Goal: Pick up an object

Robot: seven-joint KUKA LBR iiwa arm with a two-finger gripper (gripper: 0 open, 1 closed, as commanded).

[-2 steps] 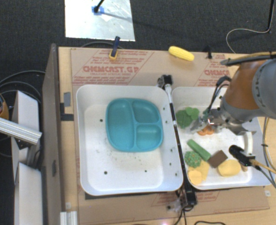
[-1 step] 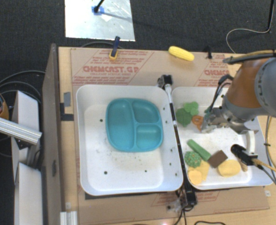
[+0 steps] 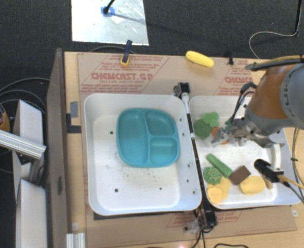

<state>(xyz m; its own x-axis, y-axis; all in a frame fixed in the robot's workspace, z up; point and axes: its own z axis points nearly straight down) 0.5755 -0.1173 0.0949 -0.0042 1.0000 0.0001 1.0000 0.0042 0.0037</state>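
1. The arm [image 3: 284, 94] is reaching in from the right over the right bin [image 3: 229, 103]; its gripper [image 3: 225, 135] is sitting low in that bin's upper half, and I cannot tell its state, the tip being too small and cluttered to read.
2. Nothing is showing as held; the pick looks not yet made.
3. Candidates are lying in the right bin: a green leafy toy [image 3: 206, 125] just left of the gripper, seemingly nearest; a green stick [image 3: 218, 165] below it; a small green piece [image 3: 212, 175] at the stick's lower end; a brown block [image 3: 240, 174]; a yellow lump [image 3: 253, 185]; a yellow piece [image 3: 217, 192] near the front wall.
4. The left bin [image 3: 105, 138] is holding a teal tray [image 3: 147, 138]; a yellow toy [image 3: 199, 59] is lying outside on the cardboard, well apart from the arm.
5. To do this step well, I judge: commit to one object, likely the leafy toy; centre over its bulk, not its edge; keep clear of the divider [image 3: 189, 133] between the bins, which the toy is lying close to.
6. Descend straight; close only once the toy is sitting between the tips; lift slowly, since a lumpy, rounded shape may be slipping out sideways.
7. The lower pieces are lying crowded together; a grab there risks nudging neighbours.
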